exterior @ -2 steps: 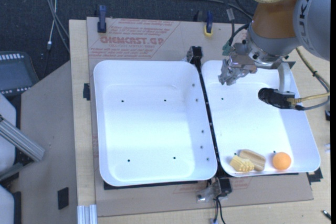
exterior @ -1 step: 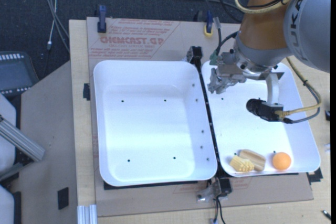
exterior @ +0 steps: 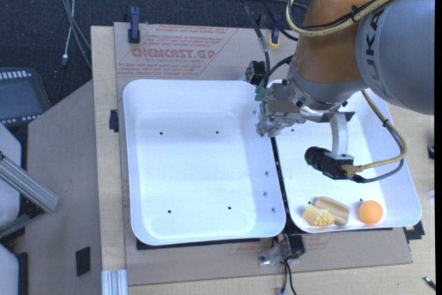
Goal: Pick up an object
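Observation:
Three small objects lie in the front corner of the right bin (exterior: pixel 397 169): a yellow corn-like piece (exterior: pixel 317 217), a tan oblong piece (exterior: pixel 334 206) touching it, and an orange ball (exterior: pixel 371 211) a little to their right. My gripper (exterior: pixel 271 122) hangs low over the back left of the right bin, close to the rims where the two bins meet. It is well behind the three objects and nothing shows between its tips. The orange wrist band and grey arm cover the back of the right bin.
The left bin (exterior: pixel 138 148) is a plain white tray. A black part (exterior: pixel 327 162) on a grey bracket with a yellow cable hangs off the wrist over the middle of the right bin. A blue clamp (exterior: pixel 133 23) grips the board's far edge.

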You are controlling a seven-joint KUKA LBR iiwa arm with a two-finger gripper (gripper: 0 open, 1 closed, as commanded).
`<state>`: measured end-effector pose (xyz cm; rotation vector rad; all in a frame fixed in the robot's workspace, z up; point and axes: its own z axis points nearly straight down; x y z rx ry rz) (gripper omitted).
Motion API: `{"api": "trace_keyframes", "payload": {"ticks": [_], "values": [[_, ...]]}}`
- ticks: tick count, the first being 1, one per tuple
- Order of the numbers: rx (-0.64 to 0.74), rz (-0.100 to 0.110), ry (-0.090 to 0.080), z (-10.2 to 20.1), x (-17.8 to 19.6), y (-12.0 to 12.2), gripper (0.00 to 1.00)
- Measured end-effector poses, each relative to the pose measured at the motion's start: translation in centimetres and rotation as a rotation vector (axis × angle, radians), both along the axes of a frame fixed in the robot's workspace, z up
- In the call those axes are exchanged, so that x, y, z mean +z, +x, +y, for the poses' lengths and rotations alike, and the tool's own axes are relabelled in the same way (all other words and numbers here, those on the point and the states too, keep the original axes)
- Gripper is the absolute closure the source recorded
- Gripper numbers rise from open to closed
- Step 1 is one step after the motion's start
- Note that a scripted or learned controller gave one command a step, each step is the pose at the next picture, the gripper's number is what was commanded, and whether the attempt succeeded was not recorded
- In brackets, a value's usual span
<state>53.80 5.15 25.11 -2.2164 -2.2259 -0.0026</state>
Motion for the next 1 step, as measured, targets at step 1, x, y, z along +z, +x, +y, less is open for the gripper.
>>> {"api": "trace_keyframes", "payload": {"ticks": [1], "values": [[-0.001,0.002,-0.001,3.12,-1.53,-2.70,1.00]]}}
